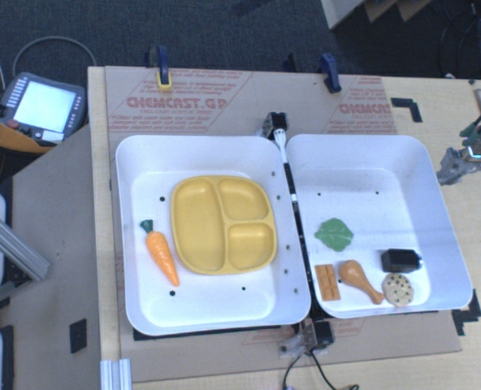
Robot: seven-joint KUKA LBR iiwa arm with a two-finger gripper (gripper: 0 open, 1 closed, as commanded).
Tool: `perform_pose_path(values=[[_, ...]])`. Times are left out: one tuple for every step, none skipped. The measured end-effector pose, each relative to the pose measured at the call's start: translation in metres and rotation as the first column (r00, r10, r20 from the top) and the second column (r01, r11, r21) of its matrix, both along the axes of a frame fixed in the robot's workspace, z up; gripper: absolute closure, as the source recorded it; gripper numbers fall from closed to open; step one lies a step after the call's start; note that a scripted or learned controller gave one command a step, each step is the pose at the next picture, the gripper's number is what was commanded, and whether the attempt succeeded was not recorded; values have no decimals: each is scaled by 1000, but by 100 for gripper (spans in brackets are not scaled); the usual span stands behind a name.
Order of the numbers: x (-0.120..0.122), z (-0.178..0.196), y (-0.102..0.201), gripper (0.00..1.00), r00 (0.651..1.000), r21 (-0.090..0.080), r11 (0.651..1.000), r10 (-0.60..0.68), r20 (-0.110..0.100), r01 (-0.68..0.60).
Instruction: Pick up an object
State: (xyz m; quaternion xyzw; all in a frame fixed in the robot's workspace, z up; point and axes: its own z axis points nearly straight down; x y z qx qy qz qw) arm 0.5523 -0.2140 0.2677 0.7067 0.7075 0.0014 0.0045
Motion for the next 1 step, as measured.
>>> perform_pose_path(values=[[-7,4,47,100,1000,7,1000,4,-9,-4]])
